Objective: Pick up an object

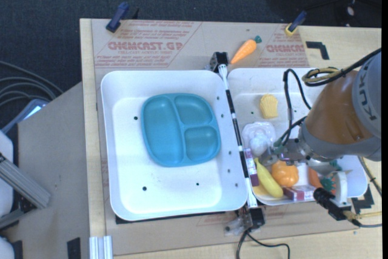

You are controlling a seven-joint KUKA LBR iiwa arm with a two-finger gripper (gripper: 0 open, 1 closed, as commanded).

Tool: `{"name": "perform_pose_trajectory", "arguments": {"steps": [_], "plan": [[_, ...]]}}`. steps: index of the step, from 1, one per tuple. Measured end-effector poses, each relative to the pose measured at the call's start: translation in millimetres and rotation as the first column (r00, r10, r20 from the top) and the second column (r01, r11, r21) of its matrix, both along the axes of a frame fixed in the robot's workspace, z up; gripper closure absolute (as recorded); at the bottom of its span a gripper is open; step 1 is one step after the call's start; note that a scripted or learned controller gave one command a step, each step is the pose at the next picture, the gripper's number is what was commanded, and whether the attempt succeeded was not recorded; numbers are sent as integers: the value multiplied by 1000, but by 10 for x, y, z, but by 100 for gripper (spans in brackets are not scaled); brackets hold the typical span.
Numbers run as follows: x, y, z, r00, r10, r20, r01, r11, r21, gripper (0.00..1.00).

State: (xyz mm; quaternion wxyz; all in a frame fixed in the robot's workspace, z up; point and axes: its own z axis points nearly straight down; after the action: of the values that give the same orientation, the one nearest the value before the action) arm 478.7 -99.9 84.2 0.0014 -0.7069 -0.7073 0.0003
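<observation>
Two white bins are set side by side on the bench: the left bin (121,191) is occupied by a blue divided plate (180,128), while the right bin (242,79) is crowded at its near end with small items. The arm (339,115) is reached in over that cluster, and the gripper (290,153) is seen low above an orange fruit (285,174), beside a banana (265,179) and a clear wrapped item (257,135); a yellow piece (268,106) lies apart. Whether the jaws are open or closed cannot be told. Nothing is seen lifted, so the pick is judged not yet done.
</observation>
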Motion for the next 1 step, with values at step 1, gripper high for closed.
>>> {"name": "perform_pose_trajectory", "arguments": {"steps": [1], "plan": [[4,-4,99,1000,-2,2,2,1000,-1,100]]}}
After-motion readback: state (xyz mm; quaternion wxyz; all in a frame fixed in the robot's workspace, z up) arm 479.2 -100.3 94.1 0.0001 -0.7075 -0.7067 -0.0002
